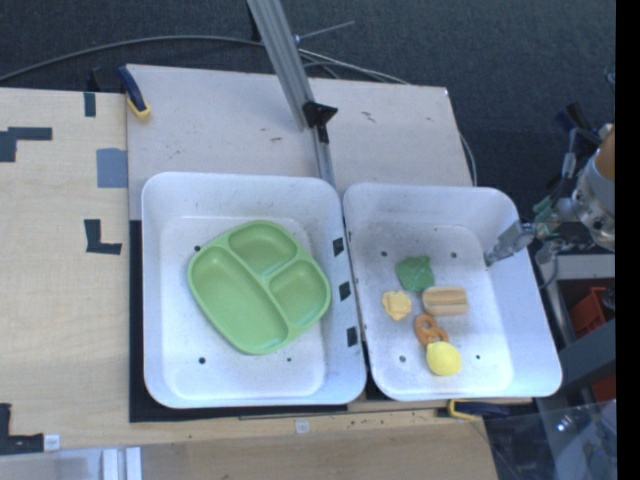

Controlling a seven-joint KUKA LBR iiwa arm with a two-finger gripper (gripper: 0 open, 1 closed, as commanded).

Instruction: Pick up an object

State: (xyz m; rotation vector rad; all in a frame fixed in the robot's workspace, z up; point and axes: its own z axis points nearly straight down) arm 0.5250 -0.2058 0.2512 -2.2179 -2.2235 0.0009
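The right bin (pixel 520 318) holds several small toys: a green leafy piece (pixel 414 271), a pale yellow lump (pixel 397 304), a tan block (pixel 445 300), an orange pretzel-like ring (pixel 430 328) and a yellow lemon-like ball (pixel 443 358). My gripper (pixel 503 244) hangs over the bin's upper right edge, up and to the right of the toys and apart from them. Nothing shows in its grasp.
A green divided plate (pixel 260 285) lies in the left bin (pixel 160 268). A slanted metal pole (pixel 285 48) rises behind the bins. The arm's wrist and cables (pixel 585 203) sit past the right bin's edge.
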